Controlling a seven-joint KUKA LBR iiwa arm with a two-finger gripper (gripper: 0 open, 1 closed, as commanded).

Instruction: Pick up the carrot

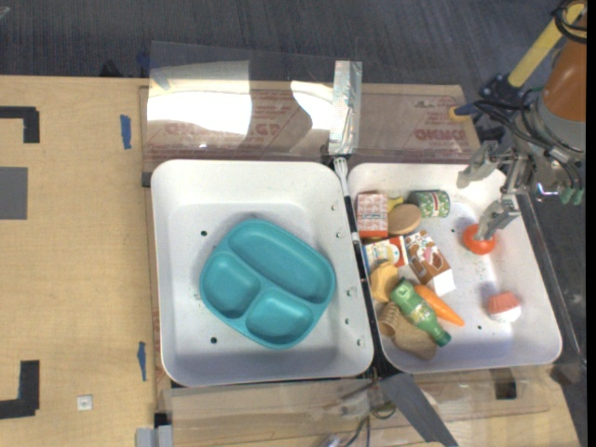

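The carrot is a small orange piece lying in the right bin, near its front. It rests against a green bottle. My gripper hangs over the bin's back right part, well behind and to the right of the carrot. Its fingers stand open with nothing between them. One fingertip is just above a red-orange round piece.
The right bin also holds a red box, a bun, a green can, a brown carton, yellow and tan pieces and a pink-and-white piece. A teal divided plate lies in the left bin.
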